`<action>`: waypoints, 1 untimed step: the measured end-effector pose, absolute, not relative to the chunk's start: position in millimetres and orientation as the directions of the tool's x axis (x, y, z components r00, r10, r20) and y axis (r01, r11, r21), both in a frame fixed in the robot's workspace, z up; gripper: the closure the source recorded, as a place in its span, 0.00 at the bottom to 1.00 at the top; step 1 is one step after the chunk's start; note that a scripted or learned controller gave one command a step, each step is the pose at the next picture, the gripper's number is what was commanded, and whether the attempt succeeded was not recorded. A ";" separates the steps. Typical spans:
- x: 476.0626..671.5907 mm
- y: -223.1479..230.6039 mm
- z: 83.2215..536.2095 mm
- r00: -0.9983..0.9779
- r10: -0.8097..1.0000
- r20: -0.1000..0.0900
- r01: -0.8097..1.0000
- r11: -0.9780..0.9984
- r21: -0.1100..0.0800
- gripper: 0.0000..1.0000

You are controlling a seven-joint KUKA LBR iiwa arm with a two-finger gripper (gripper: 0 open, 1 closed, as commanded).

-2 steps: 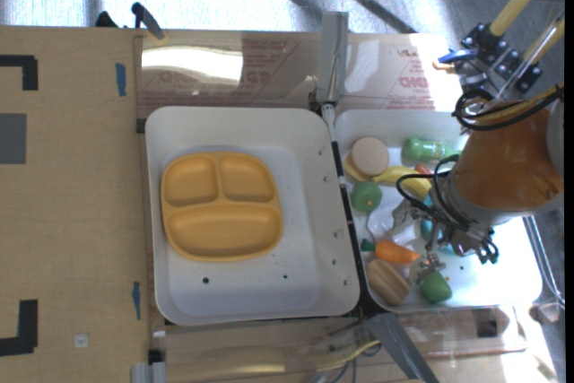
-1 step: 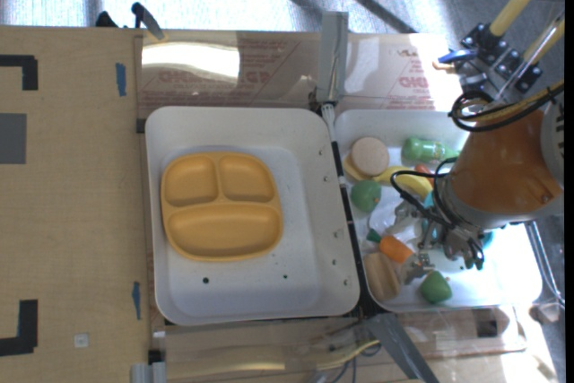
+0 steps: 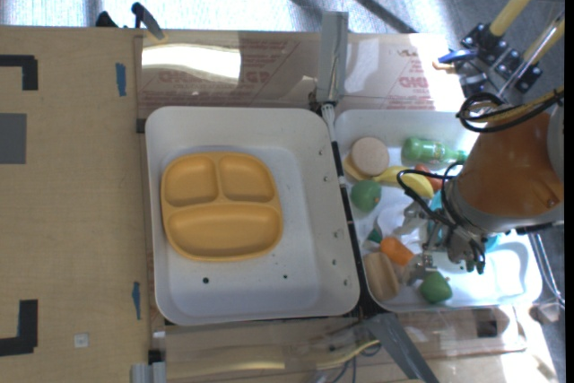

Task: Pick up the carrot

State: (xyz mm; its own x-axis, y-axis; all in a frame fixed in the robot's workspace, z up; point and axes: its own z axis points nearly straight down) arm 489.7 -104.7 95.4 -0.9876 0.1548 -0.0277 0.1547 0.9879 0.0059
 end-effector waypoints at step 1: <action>487.9 -99.2 94.1 -0.912 0.410 -0.021 0.410 0.912 0.011 0.00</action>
